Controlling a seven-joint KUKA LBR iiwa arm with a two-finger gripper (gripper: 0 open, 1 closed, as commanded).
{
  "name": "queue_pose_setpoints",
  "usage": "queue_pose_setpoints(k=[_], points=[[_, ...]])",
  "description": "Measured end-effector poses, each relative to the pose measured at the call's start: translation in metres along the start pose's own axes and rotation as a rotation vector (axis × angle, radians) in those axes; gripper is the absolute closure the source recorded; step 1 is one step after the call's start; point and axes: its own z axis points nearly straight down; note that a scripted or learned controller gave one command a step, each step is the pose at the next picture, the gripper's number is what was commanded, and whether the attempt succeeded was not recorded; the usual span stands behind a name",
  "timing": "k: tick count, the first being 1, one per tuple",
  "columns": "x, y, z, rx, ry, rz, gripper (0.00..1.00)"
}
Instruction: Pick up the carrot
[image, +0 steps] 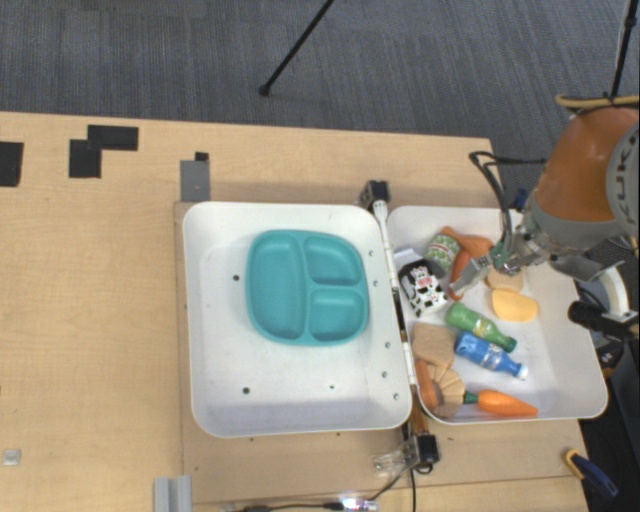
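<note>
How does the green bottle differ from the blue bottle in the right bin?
The green bottle is green with a pale end at its lower right, while the blue bottle is blue with a whitish tip. The green bottle lies nearer the gripper, and the blue bottle nearer the carrot. Both lie on their sides, slanting alike, in the right bin.

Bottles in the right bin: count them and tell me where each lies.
2. The green bottle lies near the bin's middle, below the tool. The blue bottle lies just below it, toward the front, above the carrot. Others could be hidden under the pile.
</note>
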Motion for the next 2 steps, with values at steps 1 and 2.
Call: queue_pose_setpoints(k=[1, 2], points=[[-0.007, -0.034, 0.072, -0.009, -0.002, -0.131, 0.0], [-0.094, 0.03, 0.072, 0.016, 0.032, -0.12, 0.0]])
